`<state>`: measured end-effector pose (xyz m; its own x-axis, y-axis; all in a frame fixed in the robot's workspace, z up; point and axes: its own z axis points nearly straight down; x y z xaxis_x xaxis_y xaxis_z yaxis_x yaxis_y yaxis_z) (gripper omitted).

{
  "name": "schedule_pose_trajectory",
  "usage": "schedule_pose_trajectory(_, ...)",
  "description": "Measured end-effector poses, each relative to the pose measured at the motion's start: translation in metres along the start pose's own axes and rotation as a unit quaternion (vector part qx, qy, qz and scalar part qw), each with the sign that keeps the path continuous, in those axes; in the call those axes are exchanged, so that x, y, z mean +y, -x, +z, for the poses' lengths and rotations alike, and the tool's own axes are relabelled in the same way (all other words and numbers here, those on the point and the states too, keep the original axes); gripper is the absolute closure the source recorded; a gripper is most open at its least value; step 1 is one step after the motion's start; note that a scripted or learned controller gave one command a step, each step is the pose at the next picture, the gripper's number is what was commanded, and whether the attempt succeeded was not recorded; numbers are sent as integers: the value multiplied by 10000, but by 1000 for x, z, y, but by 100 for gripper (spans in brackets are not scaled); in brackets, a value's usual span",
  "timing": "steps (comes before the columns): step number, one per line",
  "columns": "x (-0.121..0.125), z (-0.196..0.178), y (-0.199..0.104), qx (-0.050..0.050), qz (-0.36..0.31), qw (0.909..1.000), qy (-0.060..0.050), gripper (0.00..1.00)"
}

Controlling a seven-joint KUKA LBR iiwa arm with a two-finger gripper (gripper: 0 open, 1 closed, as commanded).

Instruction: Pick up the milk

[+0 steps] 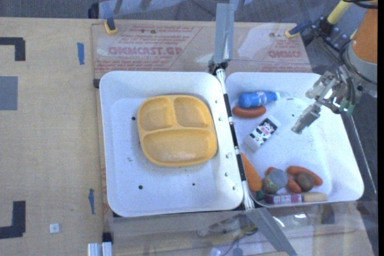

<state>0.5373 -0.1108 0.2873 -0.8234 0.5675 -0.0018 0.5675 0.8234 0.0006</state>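
The milk (263,132) is a small white carton with black cow patches. It lies on its side in the right bin (336,153), left of the middle. My gripper (309,106) hangs over the bin's right half, to the right of the carton and a little behind it, apart from it. Its fingers (303,120) point down to the left, spread open with nothing between them.
Behind the milk lie a blue bottle (257,98) and a red sausage (249,111). A carrot (251,172), a small can (276,178), another sausage (305,175) and a marker (295,197) crowd the bin's front. The left bin (120,171) holds a yellow divided plate (177,129).
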Motion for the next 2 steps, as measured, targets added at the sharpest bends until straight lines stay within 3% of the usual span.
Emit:
schedule_pose_trajectory(1,49,66,-3,14,-1199,9928,4,0)
schedule_pose_trajectory(2,34,191,18,-28,-1611,9869,23,0)
